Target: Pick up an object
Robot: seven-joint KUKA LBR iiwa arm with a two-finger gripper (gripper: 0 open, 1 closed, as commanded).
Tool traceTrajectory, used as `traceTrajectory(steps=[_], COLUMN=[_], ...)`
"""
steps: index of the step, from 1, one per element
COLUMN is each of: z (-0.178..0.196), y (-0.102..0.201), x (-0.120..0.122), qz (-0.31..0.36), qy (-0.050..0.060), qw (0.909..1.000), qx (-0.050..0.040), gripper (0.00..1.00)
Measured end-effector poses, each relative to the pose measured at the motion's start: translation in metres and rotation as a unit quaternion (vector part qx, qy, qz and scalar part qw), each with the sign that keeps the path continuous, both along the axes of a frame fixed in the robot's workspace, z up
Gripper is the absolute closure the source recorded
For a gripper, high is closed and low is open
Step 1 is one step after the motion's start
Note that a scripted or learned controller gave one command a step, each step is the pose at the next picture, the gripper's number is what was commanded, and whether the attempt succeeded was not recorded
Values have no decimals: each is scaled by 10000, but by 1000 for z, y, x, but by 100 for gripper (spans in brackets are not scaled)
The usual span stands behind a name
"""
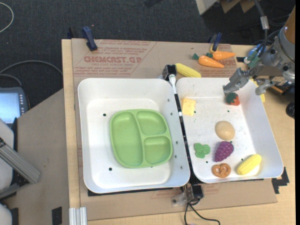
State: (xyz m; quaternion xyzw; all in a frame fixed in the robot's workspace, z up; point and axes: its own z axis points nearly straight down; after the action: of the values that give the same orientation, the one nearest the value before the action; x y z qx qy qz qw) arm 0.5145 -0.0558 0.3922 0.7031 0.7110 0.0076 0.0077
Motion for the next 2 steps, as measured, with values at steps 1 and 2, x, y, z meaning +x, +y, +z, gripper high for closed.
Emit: traceTrajectory(steps=[1,2], z=[1,-135], y=[-4,61], x=[-2,41], qz=[-46,-21], qy=[80,163], qw=[10000,9999], qx=[-9,10], gripper=[100,100])
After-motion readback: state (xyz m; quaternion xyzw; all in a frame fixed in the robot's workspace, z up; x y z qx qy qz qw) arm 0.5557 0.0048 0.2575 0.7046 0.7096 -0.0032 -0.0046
